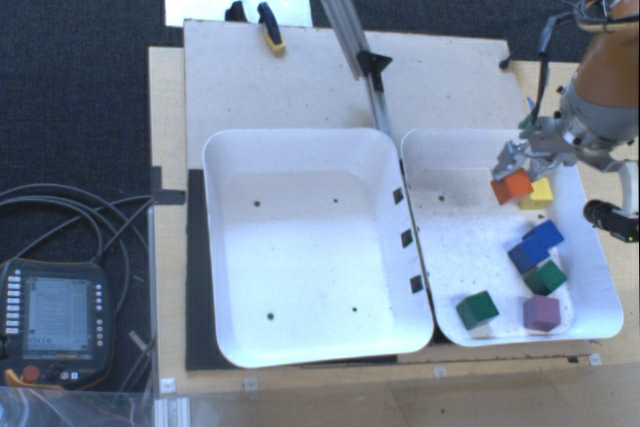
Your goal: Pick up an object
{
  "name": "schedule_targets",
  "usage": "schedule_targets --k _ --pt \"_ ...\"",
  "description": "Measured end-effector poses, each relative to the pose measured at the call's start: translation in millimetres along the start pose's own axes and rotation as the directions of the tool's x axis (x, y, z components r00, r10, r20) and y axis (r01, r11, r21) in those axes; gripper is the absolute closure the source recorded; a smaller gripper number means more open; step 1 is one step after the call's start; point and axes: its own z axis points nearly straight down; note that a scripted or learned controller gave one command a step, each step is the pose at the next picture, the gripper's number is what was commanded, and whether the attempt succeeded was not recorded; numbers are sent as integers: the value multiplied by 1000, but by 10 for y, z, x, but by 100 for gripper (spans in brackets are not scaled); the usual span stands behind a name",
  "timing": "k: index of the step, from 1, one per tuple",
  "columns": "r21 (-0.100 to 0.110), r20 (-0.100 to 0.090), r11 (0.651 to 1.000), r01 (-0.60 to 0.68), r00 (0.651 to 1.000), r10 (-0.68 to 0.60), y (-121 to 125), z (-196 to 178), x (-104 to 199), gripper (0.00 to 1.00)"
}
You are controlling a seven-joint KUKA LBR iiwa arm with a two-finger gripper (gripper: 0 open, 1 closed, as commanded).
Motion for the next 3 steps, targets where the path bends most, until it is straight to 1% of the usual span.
schedule_targets --k 2,3 --pt "-2 -1 1000 2 1000 -2 -46 -288 1125 100" --pt "0 -1 1000 1 1000 -1 -49 -211 1624 100"
